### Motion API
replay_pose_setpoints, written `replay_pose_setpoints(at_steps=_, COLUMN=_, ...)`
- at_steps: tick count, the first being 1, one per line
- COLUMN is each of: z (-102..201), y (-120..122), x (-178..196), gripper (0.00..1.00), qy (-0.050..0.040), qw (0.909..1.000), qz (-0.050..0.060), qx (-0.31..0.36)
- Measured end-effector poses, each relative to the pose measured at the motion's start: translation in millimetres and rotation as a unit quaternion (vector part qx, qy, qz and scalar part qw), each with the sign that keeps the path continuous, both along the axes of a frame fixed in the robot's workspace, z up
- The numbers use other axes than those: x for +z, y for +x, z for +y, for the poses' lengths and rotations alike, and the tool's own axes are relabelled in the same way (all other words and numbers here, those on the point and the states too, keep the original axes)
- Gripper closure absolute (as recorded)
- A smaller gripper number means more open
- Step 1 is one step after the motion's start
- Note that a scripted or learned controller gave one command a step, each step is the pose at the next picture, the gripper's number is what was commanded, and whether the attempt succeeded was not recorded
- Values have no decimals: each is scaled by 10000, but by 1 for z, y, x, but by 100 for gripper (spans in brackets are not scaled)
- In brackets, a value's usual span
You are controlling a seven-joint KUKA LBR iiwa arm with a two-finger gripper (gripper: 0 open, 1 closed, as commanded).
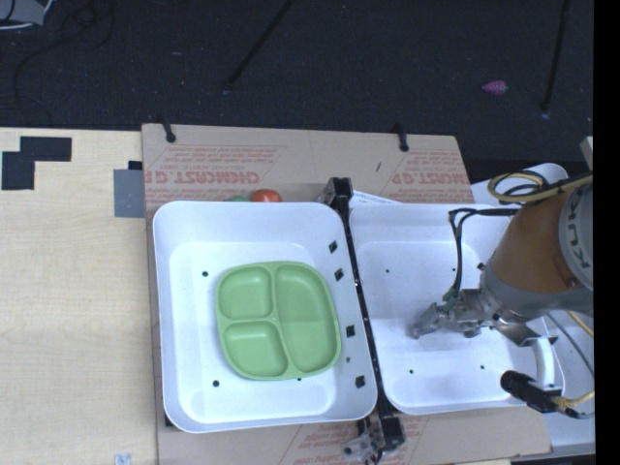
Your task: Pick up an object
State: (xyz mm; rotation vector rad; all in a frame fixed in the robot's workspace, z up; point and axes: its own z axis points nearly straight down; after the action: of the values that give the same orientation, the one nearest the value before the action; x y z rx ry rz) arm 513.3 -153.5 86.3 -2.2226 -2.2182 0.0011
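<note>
One green divided plate, three compartments, lying flat in the left bin.

Plate sits near the middle of the bin floor, slightly toward the divider between bins, well apart from the gripper. Gripper hangs low over the floor of the right bin, pointing left toward the divider; whether it is spread or clenched cannot be told, and nothing is seen in it. Arm enters from the right, orange band above the wrist. Small red-orange object lies behind the left bin's far rim, on brown cardboard under both bins.
</note>
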Motion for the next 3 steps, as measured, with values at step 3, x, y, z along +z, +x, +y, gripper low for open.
replay_pose_setpoints(at_steps=3, z=-2, y=2, x=127, gripper=100, qy=-5, qw=10000, qz=-20, qx=13)
